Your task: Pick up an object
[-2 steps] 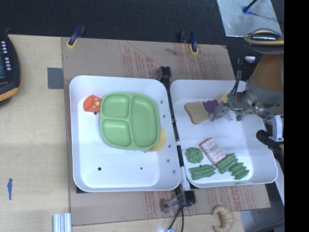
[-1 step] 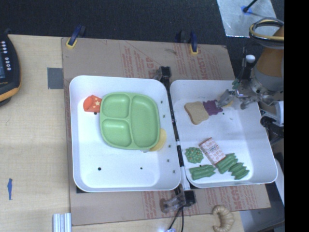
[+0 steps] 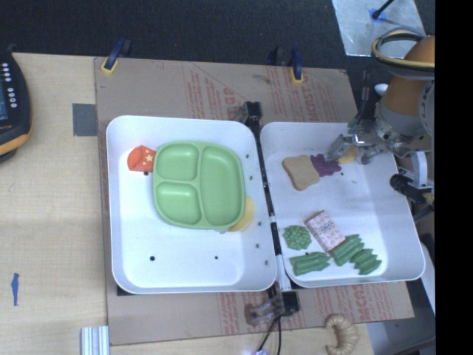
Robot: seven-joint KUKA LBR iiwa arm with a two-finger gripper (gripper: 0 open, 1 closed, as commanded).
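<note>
**Gripper low in the right bin, purple piece just to its left**

Reaching in from the right, gripper (image 3: 355, 145) low over the far part of the right bin (image 3: 399, 220). Fingers spread a little, nothing visible between them, so open and empty by the look. Nearest object: small purple piece (image 3: 325, 164), just beside the gripper, toward the left and slightly nearer the camera, touching the tan toast slice (image 3: 299, 172). Long axis of the purple piece hard to tell, too small. Probably a short shift left needed before closing. Green beans (image 3: 356, 253) and red-white packet (image 3: 325, 231) well apart, at the near side.
</note>
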